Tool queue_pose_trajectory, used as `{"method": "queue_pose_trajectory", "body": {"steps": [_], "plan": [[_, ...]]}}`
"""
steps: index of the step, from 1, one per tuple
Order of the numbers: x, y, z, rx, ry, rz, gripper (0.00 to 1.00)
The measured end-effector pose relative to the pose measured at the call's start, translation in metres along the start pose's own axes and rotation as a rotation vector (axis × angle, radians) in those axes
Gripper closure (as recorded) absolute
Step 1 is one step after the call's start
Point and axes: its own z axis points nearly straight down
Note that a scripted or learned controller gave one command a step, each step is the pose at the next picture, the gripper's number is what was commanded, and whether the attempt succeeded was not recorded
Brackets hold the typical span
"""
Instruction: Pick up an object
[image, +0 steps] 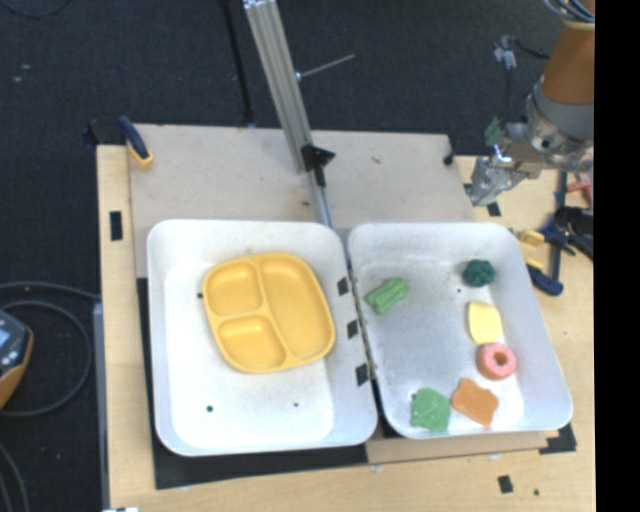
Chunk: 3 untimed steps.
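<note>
1. Within the left bin (180, 420): one yellow three-compartment tray (268, 311).
2. Right bin (545, 395) contents: green pickle-shaped piece (387, 294), dark green lump (478, 272), yellow block (485, 322), pink doughnut (496, 360), orange piece (475, 401), green piece (431, 410).
3. Gripper (490, 180): above the bench beyond the right bin; grip state indeterminable.

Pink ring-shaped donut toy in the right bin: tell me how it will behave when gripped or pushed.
The pink ring-shaped donut toy lies flat, so a push would likely slide it rather than roll it. It looks small, probably light. Its rounded rim may slip from the gripper. The yellow block and orange piece sit close, crowding it.
</note>
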Motion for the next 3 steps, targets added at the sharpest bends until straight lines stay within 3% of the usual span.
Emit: {"method": "queue_pose_trajectory", "body": {"steps": [3], "plan": [[0.140, -0.045, 0.004, 0.005, 0.003, -0.001, 1.00]]}}
